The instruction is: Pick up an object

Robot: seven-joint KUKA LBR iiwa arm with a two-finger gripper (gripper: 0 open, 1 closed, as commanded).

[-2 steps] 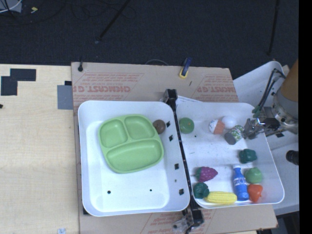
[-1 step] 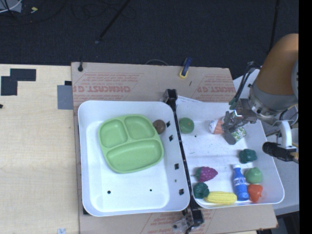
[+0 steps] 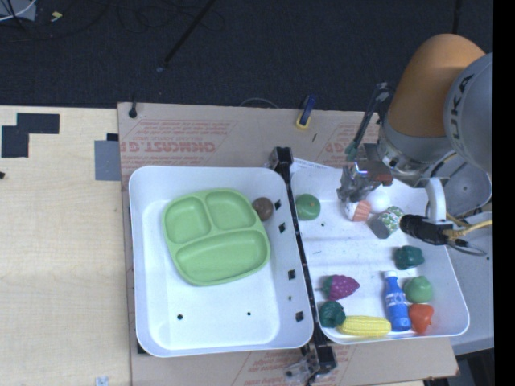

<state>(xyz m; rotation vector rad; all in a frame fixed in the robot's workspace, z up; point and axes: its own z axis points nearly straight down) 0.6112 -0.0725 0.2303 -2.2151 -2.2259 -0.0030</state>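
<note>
1. Nearest the camera, the yellow corn, blue bottle and red tomato crowd the right bin's front edge; a grab there risks pinching two at once.
2. Mid-bin, the purple grapes lie apart, easier to reach.
3. Farthest, the gripper sits low over a small orange-and-white piece. How wide it stands, or whether it holds anything, I cannot tell; the piece could roll away.
</note>
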